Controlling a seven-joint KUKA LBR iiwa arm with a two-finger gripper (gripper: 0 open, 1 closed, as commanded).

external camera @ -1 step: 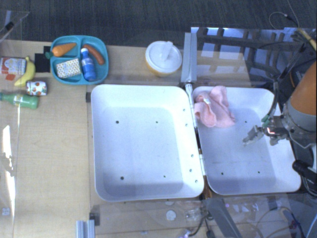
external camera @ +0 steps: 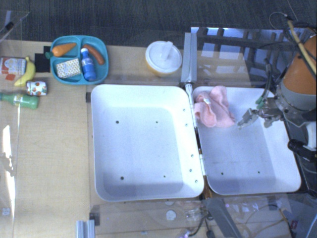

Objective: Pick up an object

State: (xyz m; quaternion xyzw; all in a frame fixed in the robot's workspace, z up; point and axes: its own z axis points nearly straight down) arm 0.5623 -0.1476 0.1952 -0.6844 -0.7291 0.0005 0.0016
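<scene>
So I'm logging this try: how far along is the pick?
Nothing looks lifted yet: the pink cloth lies crumpled in the right bin's upper left corner. In hand: the tool hangs just right of the cloth, apart from it, nothing visibly in it. Left: reaching the cloth, gripping and lifting it.

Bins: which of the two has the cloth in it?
The right bin, the one under the pincer. A pink cloth lies in its far-left corner, against the wall shared with the left bin.
</scene>
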